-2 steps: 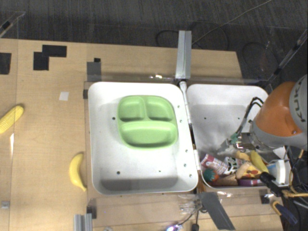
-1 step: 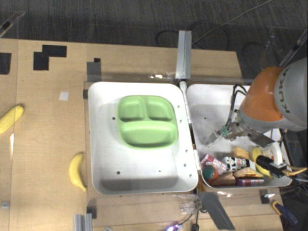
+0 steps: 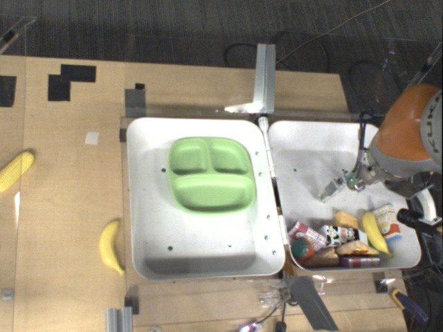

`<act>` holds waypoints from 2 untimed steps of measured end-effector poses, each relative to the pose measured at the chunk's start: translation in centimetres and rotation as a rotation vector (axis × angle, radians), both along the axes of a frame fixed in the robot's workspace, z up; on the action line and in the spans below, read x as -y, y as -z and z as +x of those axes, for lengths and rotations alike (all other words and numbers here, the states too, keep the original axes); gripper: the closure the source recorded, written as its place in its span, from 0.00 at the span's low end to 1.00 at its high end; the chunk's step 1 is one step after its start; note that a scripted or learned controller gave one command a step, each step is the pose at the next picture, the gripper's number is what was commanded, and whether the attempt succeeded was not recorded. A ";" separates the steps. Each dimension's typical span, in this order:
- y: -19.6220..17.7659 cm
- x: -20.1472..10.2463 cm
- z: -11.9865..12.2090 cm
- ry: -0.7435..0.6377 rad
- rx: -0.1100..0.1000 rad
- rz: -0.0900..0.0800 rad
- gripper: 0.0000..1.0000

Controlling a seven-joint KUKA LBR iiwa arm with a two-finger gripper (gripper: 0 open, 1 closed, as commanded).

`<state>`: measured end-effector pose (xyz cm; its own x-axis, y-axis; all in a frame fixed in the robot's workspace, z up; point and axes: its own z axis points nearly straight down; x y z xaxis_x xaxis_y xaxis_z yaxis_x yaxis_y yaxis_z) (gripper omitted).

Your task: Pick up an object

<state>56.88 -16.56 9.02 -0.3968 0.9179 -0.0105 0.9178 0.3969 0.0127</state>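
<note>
- Now, the gripper (image 3: 333, 187) hangs over the right bin (image 3: 304, 144), nothing between its fingers; whether they stand apart or closed I cannot tell.
- The pile lies along that bin's near wall, with the banana (image 3: 374, 232) its clearest piece, near the gripper but apart.
- Best, I judge: centre over the banana, descend straight, and close across its width.

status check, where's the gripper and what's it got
Gripper low over bare floor of right bin, nothing seen between jaws. Pile of objects along bin's near edge, untouched. Green tray in left bin, not in the way.
</note>
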 end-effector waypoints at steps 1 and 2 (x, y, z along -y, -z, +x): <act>-0.1 -4.9 -2.0 -0.075 0.001 0.001 0.00; -8.9 -4.8 2.5 -0.042 -0.007 0.003 0.00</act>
